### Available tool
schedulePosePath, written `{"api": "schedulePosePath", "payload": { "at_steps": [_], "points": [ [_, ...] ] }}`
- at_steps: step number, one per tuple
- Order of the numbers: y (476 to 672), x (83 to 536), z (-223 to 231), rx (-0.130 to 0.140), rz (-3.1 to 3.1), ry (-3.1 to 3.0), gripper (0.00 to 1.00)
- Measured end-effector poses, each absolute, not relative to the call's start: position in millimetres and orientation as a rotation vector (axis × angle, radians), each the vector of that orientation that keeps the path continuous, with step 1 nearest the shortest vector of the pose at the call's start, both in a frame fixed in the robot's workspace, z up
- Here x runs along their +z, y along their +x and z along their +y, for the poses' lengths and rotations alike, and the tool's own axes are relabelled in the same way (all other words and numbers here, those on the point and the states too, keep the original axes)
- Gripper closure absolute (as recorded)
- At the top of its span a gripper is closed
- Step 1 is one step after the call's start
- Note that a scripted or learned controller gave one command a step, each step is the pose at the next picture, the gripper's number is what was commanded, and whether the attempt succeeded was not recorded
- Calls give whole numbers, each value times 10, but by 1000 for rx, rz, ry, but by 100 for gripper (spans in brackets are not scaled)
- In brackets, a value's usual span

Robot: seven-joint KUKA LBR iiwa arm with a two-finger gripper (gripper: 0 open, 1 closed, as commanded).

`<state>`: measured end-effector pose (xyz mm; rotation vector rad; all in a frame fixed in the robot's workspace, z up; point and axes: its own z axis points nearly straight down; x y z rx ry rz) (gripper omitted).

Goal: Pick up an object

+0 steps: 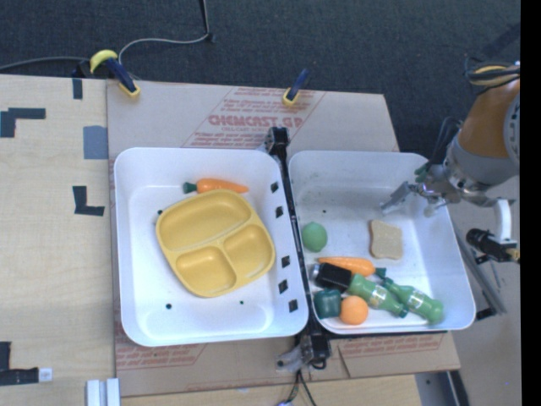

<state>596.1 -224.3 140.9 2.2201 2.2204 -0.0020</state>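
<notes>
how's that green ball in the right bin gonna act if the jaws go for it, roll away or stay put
The green ball looks round and smooth, so it will probably roll if nudged off-centre. It sits alone on open bin floor near the divider, with nothing beside it to stop it. It seems small and likely light, so a squeeze off its middle may pop it out.

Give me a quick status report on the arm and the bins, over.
Gripper open, holding nothing, over the right bin's far right corner. Bread slice nearest, just below it. Nothing between them. Yellow tray and a carrot in the left bin.
</notes>
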Motion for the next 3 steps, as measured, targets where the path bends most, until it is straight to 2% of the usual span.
{"api": "schedulePosePath", "payload": {
  "at_steps": [1,2,3],
  "points": [
    [5741,888,-1870,0,2222,2220,0],
    [6053,859,-937,6,2223,2216,0],
    [6686,1558,-1766,-1,2219,2219,0]
  ]
}}
